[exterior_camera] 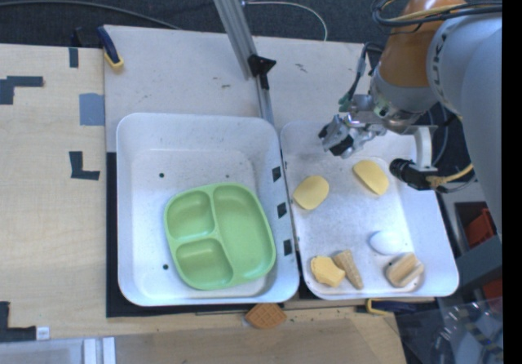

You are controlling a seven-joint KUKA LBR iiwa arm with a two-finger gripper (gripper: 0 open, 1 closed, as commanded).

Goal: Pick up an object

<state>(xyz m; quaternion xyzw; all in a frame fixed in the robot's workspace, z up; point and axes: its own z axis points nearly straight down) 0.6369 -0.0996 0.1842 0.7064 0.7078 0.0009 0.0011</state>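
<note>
- The two-finger gripper (pixel 341 139) hangs over the far left part of the right shallow white bin (pixel 424 199); whether it is spread or pressed together cannot be told from this slant, and nothing shows between its tips.
- Nearest it lies a flat yellow oval food piece (pixel 372 176), long axis running from upper left to lower right, just below and right of the gripper.
- A rounder pale yellow piece (pixel 311 191) lies near the bin's left wall.
- Along the near edge lie a yellow lump (pixel 327 271), a tan ridged cone (pixel 349 267) pointing up-left, a white egg-shaped object (pixel 385 241) and a tan bread-like piece (pixel 404 270).
- The left white bin (pixel 139 191) holds a green three-compartment plate (pixel 218 235).
- A waffle-like brown piece (pixel 265 316) lies on the bench, in front of the bins.
</note>
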